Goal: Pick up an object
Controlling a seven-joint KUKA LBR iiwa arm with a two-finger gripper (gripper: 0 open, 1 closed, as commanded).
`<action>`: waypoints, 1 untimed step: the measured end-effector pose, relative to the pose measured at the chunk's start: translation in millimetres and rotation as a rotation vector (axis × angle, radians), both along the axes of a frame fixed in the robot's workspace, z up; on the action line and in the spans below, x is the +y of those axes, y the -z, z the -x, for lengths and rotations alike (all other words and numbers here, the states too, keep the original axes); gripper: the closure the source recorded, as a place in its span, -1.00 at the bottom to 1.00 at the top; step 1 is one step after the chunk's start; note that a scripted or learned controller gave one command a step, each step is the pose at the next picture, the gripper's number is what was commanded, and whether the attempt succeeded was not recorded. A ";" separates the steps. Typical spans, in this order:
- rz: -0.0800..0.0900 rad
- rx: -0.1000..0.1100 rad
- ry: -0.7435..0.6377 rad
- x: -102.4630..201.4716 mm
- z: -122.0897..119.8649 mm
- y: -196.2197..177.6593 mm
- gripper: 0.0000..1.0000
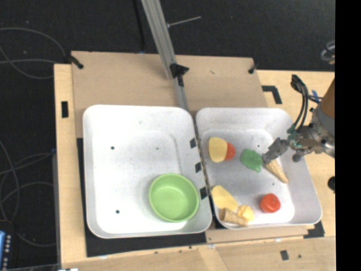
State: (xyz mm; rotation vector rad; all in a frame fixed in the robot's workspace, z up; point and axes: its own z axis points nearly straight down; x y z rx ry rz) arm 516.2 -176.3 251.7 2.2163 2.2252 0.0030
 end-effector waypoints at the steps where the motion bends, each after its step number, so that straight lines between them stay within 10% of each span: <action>1: 0.000 0.000 0.001 -0.1 0.0 0.0 -1.00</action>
